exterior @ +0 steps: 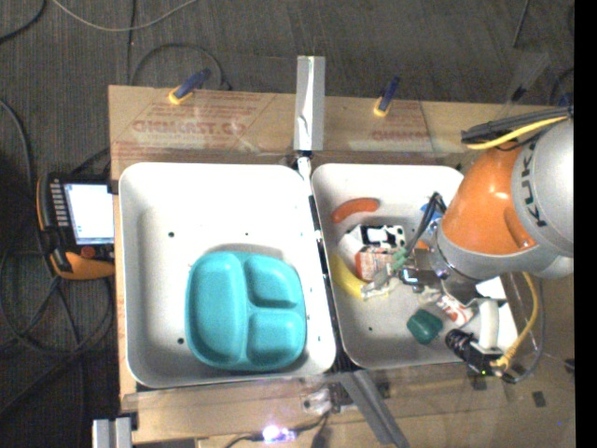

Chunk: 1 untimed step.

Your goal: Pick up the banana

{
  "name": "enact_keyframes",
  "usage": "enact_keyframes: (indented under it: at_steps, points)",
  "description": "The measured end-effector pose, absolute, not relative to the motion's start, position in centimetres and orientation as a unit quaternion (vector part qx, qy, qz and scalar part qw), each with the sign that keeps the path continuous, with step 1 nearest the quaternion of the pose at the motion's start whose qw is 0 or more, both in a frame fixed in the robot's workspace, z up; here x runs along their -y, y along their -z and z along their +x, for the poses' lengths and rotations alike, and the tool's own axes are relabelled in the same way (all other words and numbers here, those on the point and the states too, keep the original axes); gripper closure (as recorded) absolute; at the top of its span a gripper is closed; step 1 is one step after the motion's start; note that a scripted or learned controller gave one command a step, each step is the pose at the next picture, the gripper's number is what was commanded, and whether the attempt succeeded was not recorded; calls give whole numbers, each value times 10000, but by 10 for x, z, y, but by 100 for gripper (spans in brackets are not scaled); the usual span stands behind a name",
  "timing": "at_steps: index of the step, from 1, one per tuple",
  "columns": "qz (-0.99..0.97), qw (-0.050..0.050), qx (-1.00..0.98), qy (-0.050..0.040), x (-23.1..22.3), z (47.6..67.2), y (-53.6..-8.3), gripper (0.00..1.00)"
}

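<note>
Yellow shows at the left wall of the right bin (448,177): the banana (346,275) lies there at about nine o'clock, curved along the wall, just beside a clutter of small packets. The arm reaches in from three o'clock, and its pincer (403,267) hangs over that clutter, probably working toward the fruit; whether it is wide or narrow I cannot tell. The left bin (149,194) carries a teal divided tray (246,311), likely irrelevant here.

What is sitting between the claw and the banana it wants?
The claw hangs over a cluster of small packaged items in the right bin. That cluster lies between it and the banana, which rests along the bin's left wall, partly tucked under the pile.
</note>
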State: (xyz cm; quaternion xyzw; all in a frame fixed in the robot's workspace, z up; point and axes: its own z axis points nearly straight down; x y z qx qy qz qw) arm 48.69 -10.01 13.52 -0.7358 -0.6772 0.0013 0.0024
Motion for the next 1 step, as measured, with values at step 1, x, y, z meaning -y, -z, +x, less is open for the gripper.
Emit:
enact_keyframes:
  at_steps: [1]
  points:
    - [-7638, -11, 6454, 20, 94, 512, -89, 0]
